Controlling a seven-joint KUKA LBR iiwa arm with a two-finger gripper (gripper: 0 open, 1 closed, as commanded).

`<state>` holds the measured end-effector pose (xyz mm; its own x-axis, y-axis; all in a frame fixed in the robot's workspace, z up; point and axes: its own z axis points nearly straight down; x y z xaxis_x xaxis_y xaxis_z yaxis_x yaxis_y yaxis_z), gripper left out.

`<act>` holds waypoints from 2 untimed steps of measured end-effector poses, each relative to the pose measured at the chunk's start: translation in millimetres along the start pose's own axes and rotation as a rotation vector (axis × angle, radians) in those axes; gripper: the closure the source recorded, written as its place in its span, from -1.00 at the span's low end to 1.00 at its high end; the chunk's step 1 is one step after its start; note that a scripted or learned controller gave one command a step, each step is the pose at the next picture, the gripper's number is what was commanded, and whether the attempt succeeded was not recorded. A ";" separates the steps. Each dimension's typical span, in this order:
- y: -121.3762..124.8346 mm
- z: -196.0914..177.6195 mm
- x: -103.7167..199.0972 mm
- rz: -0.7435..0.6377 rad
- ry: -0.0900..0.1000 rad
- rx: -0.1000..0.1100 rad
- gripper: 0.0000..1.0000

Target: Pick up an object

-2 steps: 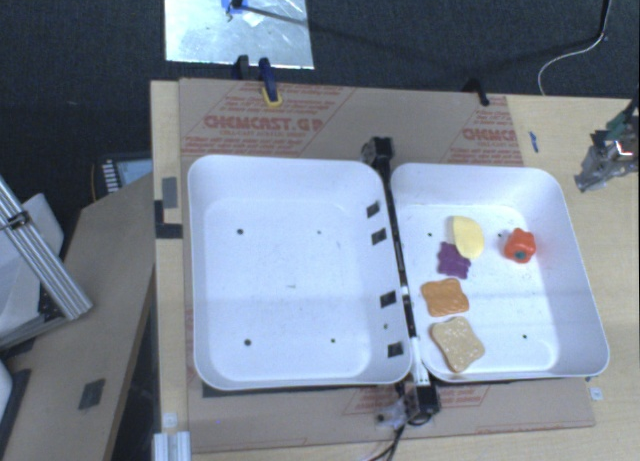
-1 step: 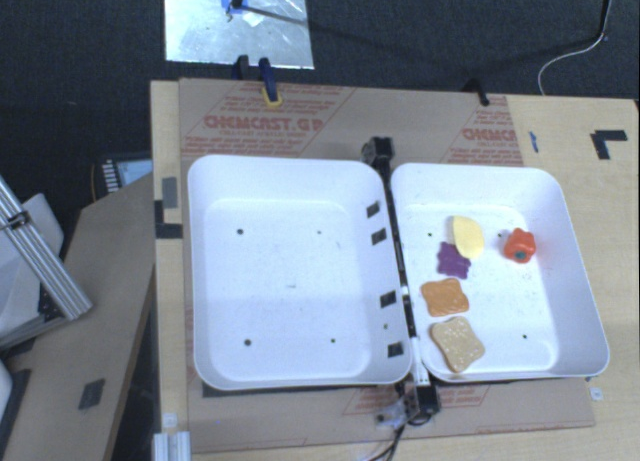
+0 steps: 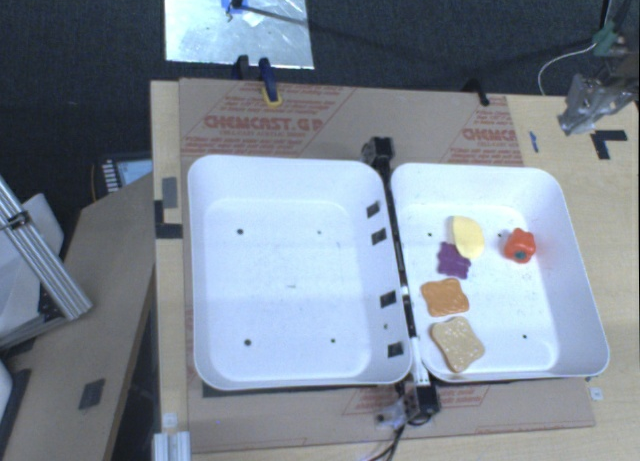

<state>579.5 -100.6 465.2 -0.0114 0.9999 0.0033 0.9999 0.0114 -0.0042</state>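
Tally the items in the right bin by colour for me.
Yellow piece: 1
Purple piece: 1
Red-orange piece: 1
Orange slice: 1
Tan slice: 1
Total: 5, all in the right bin.

right bin point(image 3: 560, 349): yellow piece point(image 3: 467, 237) | purple piece point(image 3: 453, 261) | orange-red piece point(image 3: 518, 245) | two toast pieces point(image 3: 445, 297)

The hand point(image 3: 597, 101) (a grey metallic shape) sits at the upper right edge.
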 end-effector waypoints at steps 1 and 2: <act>-57.1 -39.8 -8.4 0.012 -0.005 -0.012 1.00; -51.5 42.7 61.3 0.000 -0.001 0.000 1.00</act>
<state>527.1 -39.8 423.0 -0.0113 0.9999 0.0022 0.9999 0.0113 -0.0045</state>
